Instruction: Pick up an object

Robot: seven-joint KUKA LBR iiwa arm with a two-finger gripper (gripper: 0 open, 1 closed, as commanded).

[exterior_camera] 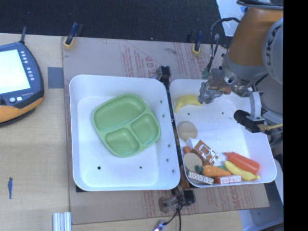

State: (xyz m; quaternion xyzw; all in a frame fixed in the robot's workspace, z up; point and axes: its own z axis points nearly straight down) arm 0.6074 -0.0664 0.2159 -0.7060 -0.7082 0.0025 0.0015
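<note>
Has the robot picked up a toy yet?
Not yet. The end effector has reached the right bin and sits right beside the yellow banana, which lies on the bin floor. Grabbing and lifting are left. The other toys sit piled at the near edge.

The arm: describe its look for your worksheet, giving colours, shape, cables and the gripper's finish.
The arm is bulky and rounded, grey with a broad orange band above the wrist. Thin dark cables loop beside it. Its gripper is small, dark grey metal.
</note>
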